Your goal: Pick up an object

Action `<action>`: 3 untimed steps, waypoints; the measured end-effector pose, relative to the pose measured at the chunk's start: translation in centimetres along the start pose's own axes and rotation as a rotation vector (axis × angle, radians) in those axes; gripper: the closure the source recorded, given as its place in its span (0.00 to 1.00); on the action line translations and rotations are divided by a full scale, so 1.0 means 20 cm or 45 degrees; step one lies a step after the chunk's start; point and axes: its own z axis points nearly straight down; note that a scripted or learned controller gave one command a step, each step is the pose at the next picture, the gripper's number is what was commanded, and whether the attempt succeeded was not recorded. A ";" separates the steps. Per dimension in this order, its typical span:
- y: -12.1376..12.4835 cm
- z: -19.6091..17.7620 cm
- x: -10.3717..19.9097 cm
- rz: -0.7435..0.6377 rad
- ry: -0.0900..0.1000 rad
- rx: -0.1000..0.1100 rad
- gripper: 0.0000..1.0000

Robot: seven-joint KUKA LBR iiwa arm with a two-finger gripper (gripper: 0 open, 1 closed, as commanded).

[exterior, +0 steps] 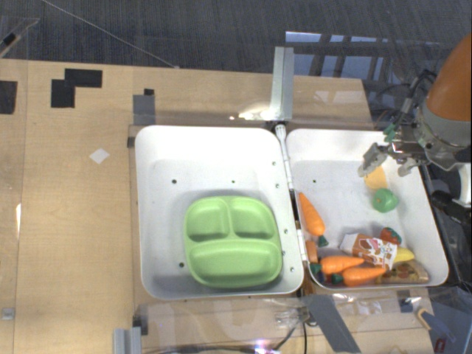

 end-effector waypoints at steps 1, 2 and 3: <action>-0.13 0.67 -0.31 -0.105 -0.002 -0.004 0.00; 0.11 0.70 -0.33 -0.078 -0.005 -0.014 0.00; 0.12 0.63 -0.32 -0.081 -0.003 -0.023 1.00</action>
